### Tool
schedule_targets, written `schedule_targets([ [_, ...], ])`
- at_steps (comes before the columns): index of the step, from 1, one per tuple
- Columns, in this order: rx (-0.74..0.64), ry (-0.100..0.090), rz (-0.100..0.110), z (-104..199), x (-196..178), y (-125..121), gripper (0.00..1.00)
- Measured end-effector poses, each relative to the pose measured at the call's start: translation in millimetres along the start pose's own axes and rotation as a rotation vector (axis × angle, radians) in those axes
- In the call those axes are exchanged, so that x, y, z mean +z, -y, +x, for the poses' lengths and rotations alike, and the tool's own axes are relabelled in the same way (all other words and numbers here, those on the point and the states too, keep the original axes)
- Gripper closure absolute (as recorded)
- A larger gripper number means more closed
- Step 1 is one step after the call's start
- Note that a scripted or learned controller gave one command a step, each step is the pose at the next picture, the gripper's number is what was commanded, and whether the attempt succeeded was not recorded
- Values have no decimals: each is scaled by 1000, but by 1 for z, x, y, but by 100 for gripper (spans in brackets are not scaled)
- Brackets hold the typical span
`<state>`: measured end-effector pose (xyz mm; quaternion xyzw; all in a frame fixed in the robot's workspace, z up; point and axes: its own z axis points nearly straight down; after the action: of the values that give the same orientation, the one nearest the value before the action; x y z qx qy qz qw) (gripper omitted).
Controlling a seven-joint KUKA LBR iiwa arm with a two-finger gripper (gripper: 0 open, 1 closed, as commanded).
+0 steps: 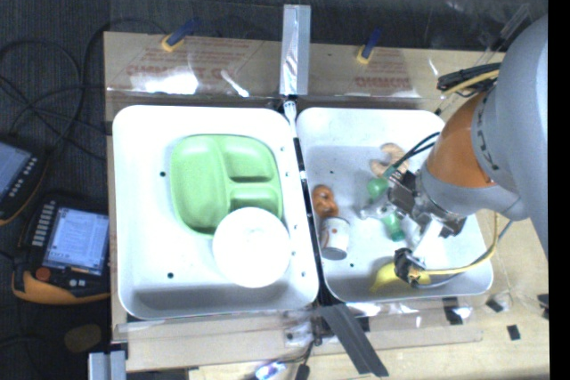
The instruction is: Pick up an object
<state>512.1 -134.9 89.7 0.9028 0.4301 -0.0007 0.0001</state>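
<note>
The green toy (393, 225) is the thing the gripper (398, 207) looks to be going for. It sits in the middle of the right bin (463, 285), w/ green bits showing on both sides of the gripper. Can't tell if that's one thing or two.

You're not done w/ the task. Nothing looks lifted; all the things I can make out are down on the bin floor. My guess: you're at the reach-and-grab step, and the lift is left to do.

The gripper is low over the green toy, right on top of it or touching it. I can't tell how it is set or if it has hold of anything; the wrist and cables hide that part.

Other stuff near it: a tan thing (389, 157) just behind, toward the back wall. A banana (392, 276) is near the front wall, w/ a yellow cable beside it. An orange-brown toy (323, 199) and a small white cup (334, 237) sit by the wall btwn the bins.

The left bin (142, 280) has a green tray (223, 178) and a white round plate (252, 246) resting on the tray's front corner.
</note>
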Motion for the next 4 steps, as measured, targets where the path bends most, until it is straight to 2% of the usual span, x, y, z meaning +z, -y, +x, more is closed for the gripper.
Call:
schedule_targets([
  [1, 39, 7, 5, 29, -32, -81, 0],
  [2, -387, 5, 5, 20, -87, -117, 0],
  [3, -418, 0, 3, -3, -3, -90, 0],
  [4, -420, 2, 10, -4, -9, -89, 100],
])
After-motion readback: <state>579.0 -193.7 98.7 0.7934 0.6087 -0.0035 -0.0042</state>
